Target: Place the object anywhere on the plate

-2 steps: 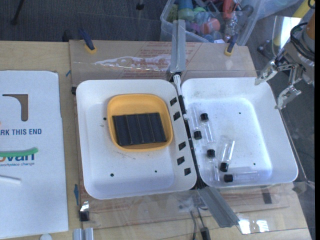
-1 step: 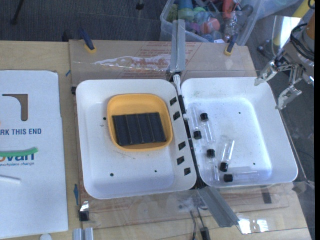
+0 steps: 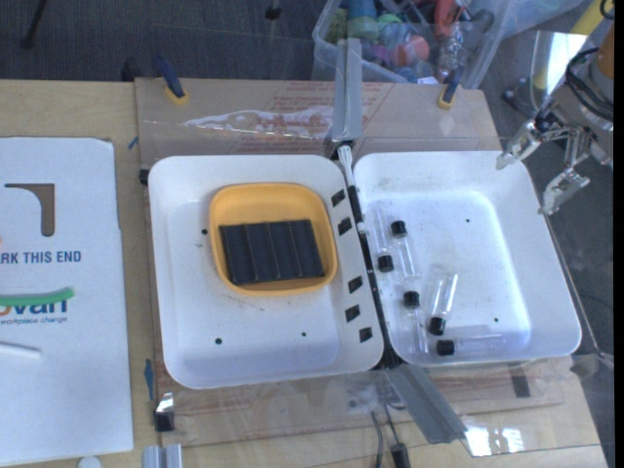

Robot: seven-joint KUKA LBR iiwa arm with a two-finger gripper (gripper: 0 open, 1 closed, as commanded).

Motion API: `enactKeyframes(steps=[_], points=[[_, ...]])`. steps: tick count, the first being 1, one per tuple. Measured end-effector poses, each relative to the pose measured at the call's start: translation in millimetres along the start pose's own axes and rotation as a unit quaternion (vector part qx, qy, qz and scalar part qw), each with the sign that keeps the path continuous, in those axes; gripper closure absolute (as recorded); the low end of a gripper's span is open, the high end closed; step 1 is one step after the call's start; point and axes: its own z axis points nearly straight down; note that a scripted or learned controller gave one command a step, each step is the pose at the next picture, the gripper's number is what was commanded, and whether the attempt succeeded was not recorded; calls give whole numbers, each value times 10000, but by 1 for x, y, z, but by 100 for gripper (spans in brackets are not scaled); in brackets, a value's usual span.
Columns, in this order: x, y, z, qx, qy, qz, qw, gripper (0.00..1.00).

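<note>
A yellow square plate [image 3: 224, 206] sits in the left white bin [image 3: 185, 344]. A dark grey ridged block [image 3: 271, 252] lies flat on the plate and covers most of its floor. My gripper [image 3: 524, 184] hangs at the far right corner of the right bin [image 3: 507, 188], well away from the plate. It is open, one metal finger [image 3: 514, 150] over the bin's rim and the other just outside it, with nothing between them.
Several clear vials with black caps [image 3: 441, 296] lie scattered over the left and near parts of the right bin. A clear tub of coloured toys [image 3: 409, 18] stands behind the bins. A white printed sheet [image 3: 58, 291] lies at the left.
</note>
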Motion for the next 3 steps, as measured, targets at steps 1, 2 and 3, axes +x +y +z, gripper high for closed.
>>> enactKeyframes(steps=[1, 2, 3], points=[[-1, 0, 1, 5, -8, -1836, 9830, 0], [-1, 0, -16, 3, -10, -3429, 9394, 0], [0, 1, -6, -11, -10, -5456, 8381, 0]])
